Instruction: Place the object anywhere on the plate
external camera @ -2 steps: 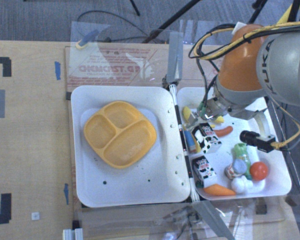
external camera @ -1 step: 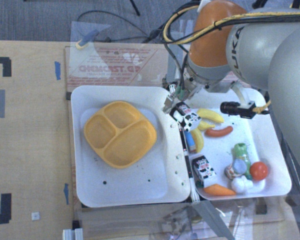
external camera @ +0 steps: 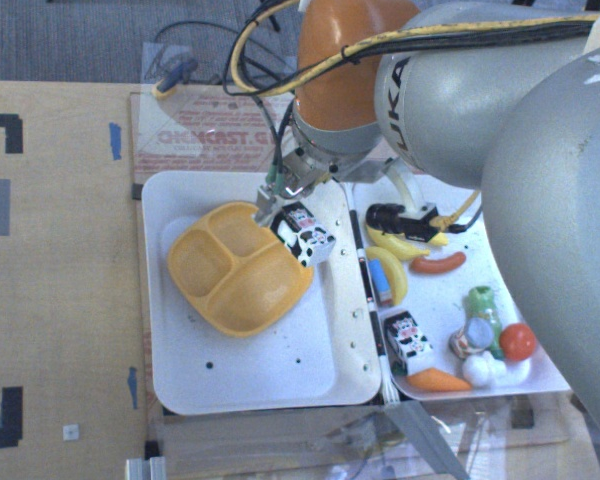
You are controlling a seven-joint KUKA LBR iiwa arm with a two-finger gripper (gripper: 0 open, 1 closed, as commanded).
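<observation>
toys crowd the right bin (external camera: 540, 373); my gripper (external camera: 280, 200) grips the cow carton (external camera: 306, 234) at the plate (external camera: 238, 268) edge.

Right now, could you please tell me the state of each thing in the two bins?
yellow plate: upright in left bin, compartments bare.
cow-print carton: tilted at the plate's right rim, under the gripper.
second cow-print carton: lying in right bin.
banana: lying in right bin.
carrot: lying flat at the front edge.
tomato: resting, untouched.
</observation>
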